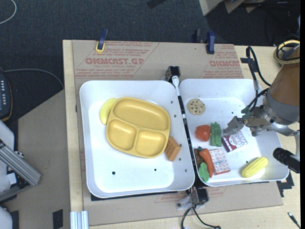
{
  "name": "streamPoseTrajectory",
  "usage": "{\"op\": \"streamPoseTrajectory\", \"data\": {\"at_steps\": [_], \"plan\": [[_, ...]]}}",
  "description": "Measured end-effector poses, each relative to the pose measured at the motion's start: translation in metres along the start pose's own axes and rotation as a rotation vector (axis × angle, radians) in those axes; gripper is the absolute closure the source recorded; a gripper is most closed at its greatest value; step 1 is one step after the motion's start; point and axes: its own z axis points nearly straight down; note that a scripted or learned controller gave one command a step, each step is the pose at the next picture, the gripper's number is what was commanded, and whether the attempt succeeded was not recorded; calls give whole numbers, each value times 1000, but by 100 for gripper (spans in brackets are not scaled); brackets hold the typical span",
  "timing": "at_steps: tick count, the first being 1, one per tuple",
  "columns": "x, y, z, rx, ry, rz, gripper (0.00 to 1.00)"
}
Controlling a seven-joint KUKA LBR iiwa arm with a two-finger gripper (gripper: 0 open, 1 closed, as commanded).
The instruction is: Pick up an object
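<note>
My gripper (235, 126) hangs low over the middle of the right bin (214, 83), reaching in from the right. It sits just above a red-and-white packet (237, 141) and just right of a green toy vegetable (216, 134). Beside that vegetable lies a red tomato (203, 132). A cookie (195, 107) lies toward the back of the bin. Near the front are a carrot (206, 158), a small red-and-white card box (219, 161) and a yellow corn cob (254, 167). I see nothing held.
The left bin (95, 142) holds a yellow divided plate (138, 127). A yellow piece (106, 109) lies at its back left and a brown slice (172, 149) leans at its right. Clamps and cables run along the divider between the bins.
</note>
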Motion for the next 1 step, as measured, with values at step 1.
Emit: {"op": "streamPoseTrajectory", "data": {"at_steps": [1], "plan": [[0,3,-7,-14,-2,-3,0]]}}
